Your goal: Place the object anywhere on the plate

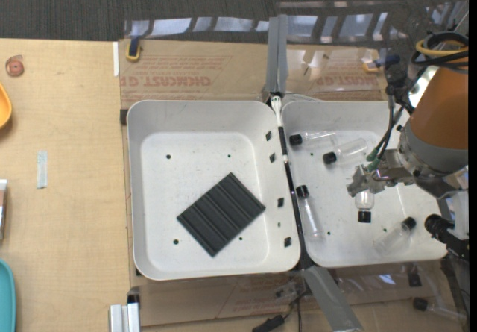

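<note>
The plate is a dark ribbed rectangle lying at a slant on the floor of the left bin. My gripper is over the middle of the right bin, far right of the plate. It is shut on the upper end of a clear tube. The tube's black cap points toward the bin's front. The wrist hides the tube's top.
Other clear tubes with black caps lie in the right bin: one along its left wall, two at the back, one at the front right. The bins' shared rims run between gripper and plate.
</note>
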Robot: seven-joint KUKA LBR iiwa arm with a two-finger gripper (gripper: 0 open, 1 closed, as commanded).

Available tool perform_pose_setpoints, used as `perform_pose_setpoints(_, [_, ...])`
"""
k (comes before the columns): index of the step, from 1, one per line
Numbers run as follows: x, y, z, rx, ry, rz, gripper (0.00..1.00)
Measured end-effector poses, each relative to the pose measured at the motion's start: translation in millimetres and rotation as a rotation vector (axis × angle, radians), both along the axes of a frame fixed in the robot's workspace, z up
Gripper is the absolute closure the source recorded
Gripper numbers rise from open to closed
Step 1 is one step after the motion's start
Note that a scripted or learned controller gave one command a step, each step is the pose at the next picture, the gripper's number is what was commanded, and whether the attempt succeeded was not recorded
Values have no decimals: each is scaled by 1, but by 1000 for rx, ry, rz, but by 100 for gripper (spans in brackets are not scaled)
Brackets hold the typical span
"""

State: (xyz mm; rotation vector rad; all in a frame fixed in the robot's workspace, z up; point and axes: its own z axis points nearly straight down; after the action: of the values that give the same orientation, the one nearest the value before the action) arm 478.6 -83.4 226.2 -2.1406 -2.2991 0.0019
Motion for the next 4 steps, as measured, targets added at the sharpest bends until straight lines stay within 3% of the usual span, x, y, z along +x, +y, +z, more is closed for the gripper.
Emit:
perform_pose_setpoints(1, [84,53,3,-1,3,130,100])
perform_pose_setpoints(2, [8,128,-9,0,3,208,100])
perform_pose_setpoints(3, [94,149,30,-1,0,618,100])
perform_pose_setpoints(4, [94,149,30,-1,0,618,0])
